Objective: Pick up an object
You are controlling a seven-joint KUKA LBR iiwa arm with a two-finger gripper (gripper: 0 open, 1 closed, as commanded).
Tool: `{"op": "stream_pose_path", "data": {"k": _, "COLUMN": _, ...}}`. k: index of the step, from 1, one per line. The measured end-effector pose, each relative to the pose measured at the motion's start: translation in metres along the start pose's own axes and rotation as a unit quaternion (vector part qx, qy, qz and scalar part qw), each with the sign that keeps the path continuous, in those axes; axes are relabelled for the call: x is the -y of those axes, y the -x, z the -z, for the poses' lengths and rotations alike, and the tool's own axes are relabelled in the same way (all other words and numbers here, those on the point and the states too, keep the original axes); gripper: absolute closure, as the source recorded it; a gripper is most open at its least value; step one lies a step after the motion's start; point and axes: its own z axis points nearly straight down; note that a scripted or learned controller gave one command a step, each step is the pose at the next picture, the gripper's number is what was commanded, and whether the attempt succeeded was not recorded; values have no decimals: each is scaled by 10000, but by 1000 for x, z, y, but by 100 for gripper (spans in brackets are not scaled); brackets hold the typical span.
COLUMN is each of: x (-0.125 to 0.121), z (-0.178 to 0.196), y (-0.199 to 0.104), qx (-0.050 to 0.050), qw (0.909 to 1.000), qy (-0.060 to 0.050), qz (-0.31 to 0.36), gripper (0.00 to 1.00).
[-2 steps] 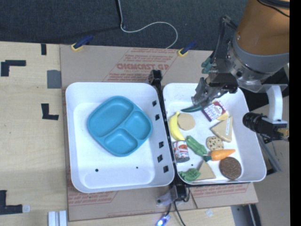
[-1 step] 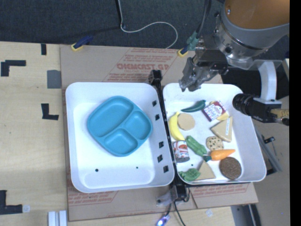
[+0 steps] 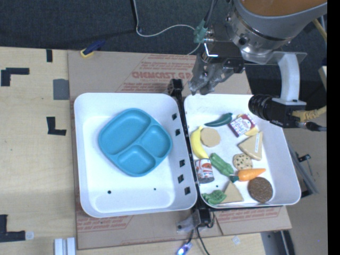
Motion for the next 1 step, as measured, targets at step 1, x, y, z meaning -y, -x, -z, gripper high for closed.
{"op": "stream_pose_path", "data": {"k": 1, "x": 2, "z": -126, "y": 43, "qx": 29, "qw": 9999, "qy": -88, "qz": -51, "gripper": 100}}
